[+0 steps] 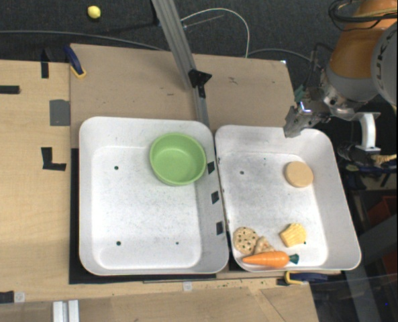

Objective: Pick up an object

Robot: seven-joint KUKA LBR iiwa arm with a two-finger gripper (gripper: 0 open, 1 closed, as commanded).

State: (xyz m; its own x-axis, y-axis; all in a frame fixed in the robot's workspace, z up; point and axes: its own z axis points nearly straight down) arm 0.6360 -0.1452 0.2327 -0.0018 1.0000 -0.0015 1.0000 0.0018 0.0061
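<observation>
In the right bin (252, 146) lie a round tan cookie-like disc (298, 174), a yellow wedge (292, 234), a brown speckled cookie (244, 239) and an orange carrot (267, 259) along the front edge. A green bowl (178, 158) sits at the back of the left bin (111, 200). My gripper (294, 125) hangs over the right bin's back right corner, above and behind the tan disc, with nothing visible between its fingers.
A slanted grey metal pole (178, 42) crosses the back of the bench toward the gap between the bins. Cables trail behind on the dark floor. A small yellow ball (94, 11) lies far back left. The arm's orange wrist (363, 42) fills the upper right.
</observation>
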